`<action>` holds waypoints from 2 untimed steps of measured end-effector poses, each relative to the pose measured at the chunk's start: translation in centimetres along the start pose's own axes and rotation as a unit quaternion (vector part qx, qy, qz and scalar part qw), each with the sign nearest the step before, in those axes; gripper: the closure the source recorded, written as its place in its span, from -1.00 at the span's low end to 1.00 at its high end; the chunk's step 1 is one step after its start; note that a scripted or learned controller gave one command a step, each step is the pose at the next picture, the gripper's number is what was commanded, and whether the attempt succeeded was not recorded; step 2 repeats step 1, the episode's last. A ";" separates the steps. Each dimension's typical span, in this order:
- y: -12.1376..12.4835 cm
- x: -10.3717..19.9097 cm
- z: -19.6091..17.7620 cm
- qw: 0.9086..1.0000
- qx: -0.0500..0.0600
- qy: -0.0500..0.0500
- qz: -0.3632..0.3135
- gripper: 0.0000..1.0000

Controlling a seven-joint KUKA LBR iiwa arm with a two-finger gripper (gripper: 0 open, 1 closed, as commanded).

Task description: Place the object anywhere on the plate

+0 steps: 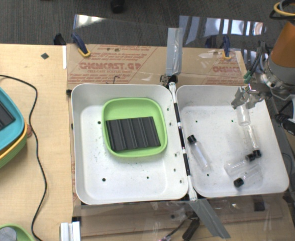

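- Far left, off-task: you've got a stack of teal and yellow trays (4, 129) on the bench, with a black cable (34, 149) looping past it. Ignore both.
- Left bin (87, 185): you see one green plate (134, 128), squarish, sitting in the upper middle, with one dark ribbed insert (132, 133) lying on it. No vial on the plate, so the place step is not done.
- Right bin (212, 182): you count four clear vials with black caps. One vial (199, 152) lies near the left wall; one long vial (249, 134) runs down from under the gripper; two short vials (242, 170) lie close together near the bottom right corner.
- Gripper (243, 98): it hangs over the upper right of the right bin, just at the top end of the long vial. You can't tell from this angle whether the fingers are spread or closed, or whether anything sits between them.
- Step, by my read: pick phase, with the long vial as the likely target. Nothing is visibly lifted.
- Next move calls for: a firm hold on one vial, a lift clear of the centre divider (180, 134), a carry left, and a release above the plate. Round vials may roll or slip.
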State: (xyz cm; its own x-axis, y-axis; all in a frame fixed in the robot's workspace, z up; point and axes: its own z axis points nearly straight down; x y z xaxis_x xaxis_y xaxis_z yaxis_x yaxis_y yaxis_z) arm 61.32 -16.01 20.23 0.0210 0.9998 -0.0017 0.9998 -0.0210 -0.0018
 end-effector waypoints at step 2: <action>0.0 0.0 0.0 1.000 0.000 0.000 0.000 -1.00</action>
